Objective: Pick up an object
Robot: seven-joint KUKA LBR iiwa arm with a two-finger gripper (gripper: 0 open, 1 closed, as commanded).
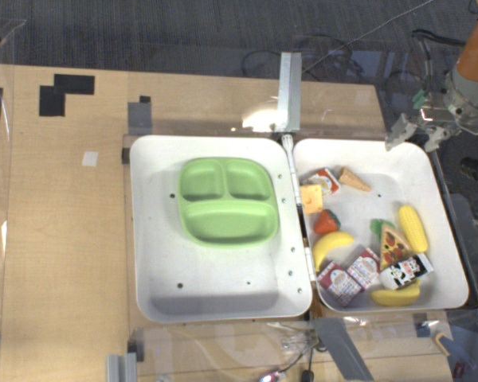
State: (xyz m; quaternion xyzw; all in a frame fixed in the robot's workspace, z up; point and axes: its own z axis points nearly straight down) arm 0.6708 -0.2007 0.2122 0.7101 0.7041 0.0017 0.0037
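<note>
**Two white bins, one full of toy food**

The left bin [151,285] holds one thing: a green tray [227,200] with three sections, lying flat near the middle. Nothing sits on the tray.

The right bin [430,165] holds a pile of toy food. Near the top is a small red and white pack [327,181], and just beside it a tan wedge [353,181]. Below them, by the wall between the bins, is a yellow block [311,196], and under that a red strawberry [327,220]. A yellow banana [332,247] curves just below the strawberry. On the right side, a corn cob [413,227] lies at a slant. Next to it is a pizza slice [395,247] with a bit of green at its top. At the front are two small red boxes [349,277] side by side, touching each other. Beside them is a black and white carton [404,272], and a second banana [395,296] lies along the front wall, just under the carton.

The boxes and the carton have print on them, but it is too small to read.

The gripper [414,132] hangs over the far right corner of the right bin, well apart from the food. Its two fingers are spread apart with nothing between them. The grey arm [474,86] with its orange band comes in from the right.
</note>
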